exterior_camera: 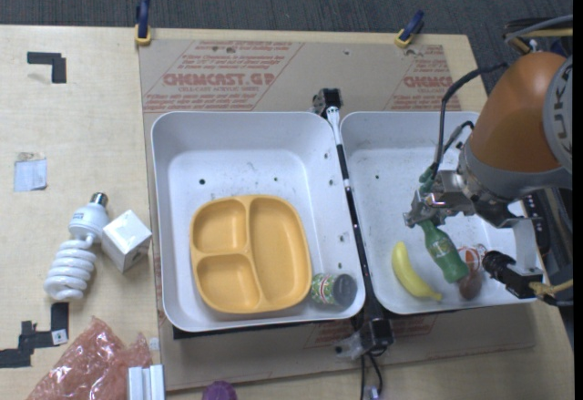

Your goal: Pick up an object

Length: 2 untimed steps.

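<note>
- Over the right bin, gripper sits right at the green bottle's top, honestly can't tell its state.
- Banana lies just left of it.

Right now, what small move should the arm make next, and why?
Probably a short drop straight down: the gripper hovers at the top end of the green bottle lying in the right bin, beside the banana.
</note>
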Each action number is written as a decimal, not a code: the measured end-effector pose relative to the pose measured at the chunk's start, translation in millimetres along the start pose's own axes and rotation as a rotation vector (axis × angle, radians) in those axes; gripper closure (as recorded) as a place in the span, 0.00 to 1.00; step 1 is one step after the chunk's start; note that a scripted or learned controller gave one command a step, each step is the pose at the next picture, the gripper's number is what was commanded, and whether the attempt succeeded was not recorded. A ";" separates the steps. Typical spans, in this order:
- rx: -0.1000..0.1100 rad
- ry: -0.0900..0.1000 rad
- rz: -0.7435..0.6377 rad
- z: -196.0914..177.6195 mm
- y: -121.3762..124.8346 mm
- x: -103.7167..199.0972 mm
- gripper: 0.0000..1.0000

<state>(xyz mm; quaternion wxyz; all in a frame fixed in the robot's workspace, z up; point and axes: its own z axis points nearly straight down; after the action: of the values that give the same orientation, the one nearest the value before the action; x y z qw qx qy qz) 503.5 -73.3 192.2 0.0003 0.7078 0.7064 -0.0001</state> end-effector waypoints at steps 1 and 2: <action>0.000 0.000 -0.001 -0.1 5.4 84.1 1.00; -0.002 0.000 -0.001 -0.4 2.0 46.2 1.00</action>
<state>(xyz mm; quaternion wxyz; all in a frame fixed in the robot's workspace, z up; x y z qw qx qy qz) 505.6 -27.1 192.5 0.0008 0.7075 0.7067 0.0005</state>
